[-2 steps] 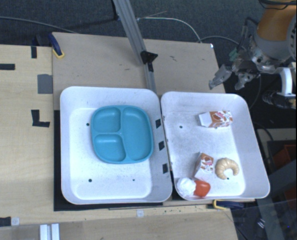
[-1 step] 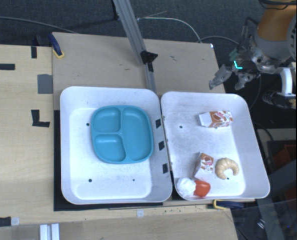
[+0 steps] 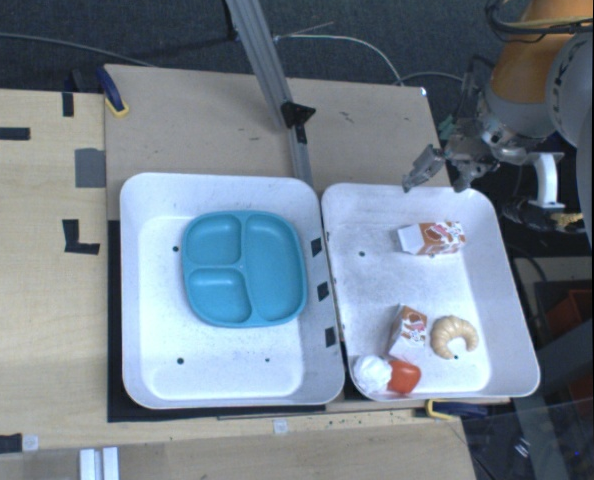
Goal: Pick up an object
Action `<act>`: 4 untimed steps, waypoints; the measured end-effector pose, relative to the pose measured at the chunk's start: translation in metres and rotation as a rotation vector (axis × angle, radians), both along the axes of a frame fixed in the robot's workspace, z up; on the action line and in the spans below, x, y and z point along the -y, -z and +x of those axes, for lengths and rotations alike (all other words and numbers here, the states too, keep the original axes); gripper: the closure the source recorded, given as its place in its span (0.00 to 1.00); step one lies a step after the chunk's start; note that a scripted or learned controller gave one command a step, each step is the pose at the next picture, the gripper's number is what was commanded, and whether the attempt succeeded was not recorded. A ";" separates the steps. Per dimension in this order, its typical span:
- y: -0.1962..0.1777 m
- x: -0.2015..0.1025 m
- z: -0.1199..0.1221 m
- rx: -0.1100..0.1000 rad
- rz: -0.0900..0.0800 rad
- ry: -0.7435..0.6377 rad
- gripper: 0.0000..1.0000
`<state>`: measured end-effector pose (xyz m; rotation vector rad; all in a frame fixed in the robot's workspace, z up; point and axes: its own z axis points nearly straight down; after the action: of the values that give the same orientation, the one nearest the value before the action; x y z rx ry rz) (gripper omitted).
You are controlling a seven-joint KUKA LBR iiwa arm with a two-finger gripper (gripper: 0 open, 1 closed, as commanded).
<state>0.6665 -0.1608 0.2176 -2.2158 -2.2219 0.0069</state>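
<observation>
The gripper [image 3: 436,171] hovers over the far edge of the right bin [image 3: 487,268], fingers spread apart and holding nothing. Below it lie a small carton [image 3: 432,237], another carton [image 3: 409,330], a croissant [image 3: 454,335] and a red-and-white object [image 3: 388,375]. The left bin [image 3: 147,298] holds a blue divided plate [image 3: 244,269].

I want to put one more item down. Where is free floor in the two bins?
Left bin: a bare strip below the blue plate. Right bin: the middle is free, between the upper carton and the croissant. The bottom near the red-white object is crowded.
</observation>
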 end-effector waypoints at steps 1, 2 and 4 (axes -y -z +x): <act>0.055 0.007 -0.008 -0.002 0.000 0.001 0.00; 0.119 0.002 -0.011 -0.002 0.001 0.000 0.00; 0.040 0.001 -0.006 0.011 -0.001 0.001 1.00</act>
<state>0.6607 -0.1618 0.1772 -2.2230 -2.2273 -0.0047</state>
